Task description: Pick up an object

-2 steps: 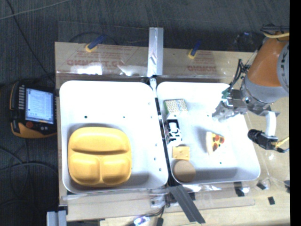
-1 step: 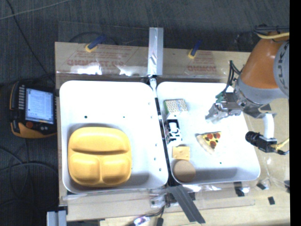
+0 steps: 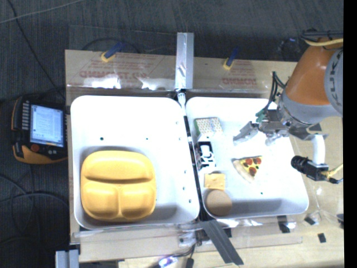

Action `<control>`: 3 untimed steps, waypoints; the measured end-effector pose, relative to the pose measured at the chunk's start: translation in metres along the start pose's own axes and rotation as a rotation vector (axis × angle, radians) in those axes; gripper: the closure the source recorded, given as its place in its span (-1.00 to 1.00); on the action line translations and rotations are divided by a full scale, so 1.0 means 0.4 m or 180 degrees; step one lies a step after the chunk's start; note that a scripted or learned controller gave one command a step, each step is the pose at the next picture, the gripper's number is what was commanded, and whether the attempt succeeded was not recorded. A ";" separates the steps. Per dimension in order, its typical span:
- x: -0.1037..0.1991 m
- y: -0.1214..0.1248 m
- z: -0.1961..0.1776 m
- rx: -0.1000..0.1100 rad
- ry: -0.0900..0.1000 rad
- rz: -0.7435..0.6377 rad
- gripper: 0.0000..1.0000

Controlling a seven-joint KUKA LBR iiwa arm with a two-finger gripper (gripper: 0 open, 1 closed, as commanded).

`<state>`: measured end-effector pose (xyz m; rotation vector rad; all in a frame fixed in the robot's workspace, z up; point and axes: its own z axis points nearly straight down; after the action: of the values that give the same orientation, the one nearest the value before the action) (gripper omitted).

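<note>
Claw hangs over the upper right part of the right bin, fingers spread apart, nothing between them; one finger points left and slightly down, the other is shorter in view toward the right. Released, then.

Contents, largest first. Left bin holds one big yellow bread-shaped block, low and left, well apart from the claw. Right bin holds the small items, most of them lined along its left wall: a brown round piece at the bottom, a tan cracker-like square touching it just above, a black-and-white item against the divider, a pale green checked box at the top. Toy pizza slice lies alone mid-bin.

Key relation: the pizza slice is the nearest candidate, just below the claw and a little left of it. Its wide crust edge faces up-left, its tip points down-right, so its long axis runs diagonally. Judgement: a short move down-frame plus descent would put the claw over it; wrist rotation probably needed to close across the narrow width. Thin flat shape may slip out. No grasp made yet.
</note>
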<state>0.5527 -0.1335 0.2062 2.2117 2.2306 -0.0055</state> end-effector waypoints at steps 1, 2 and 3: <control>-0.153 0.015 0.286 -0.0019 0.0005 -0.0032 -1.00; -0.138 -0.008 0.288 -0.0057 -0.0022 -0.0043 -1.00; -0.133 -0.005 0.264 -0.0054 -0.0008 -0.0049 1.00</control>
<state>0.5508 -0.1870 0.1006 2.1848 2.2377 0.0107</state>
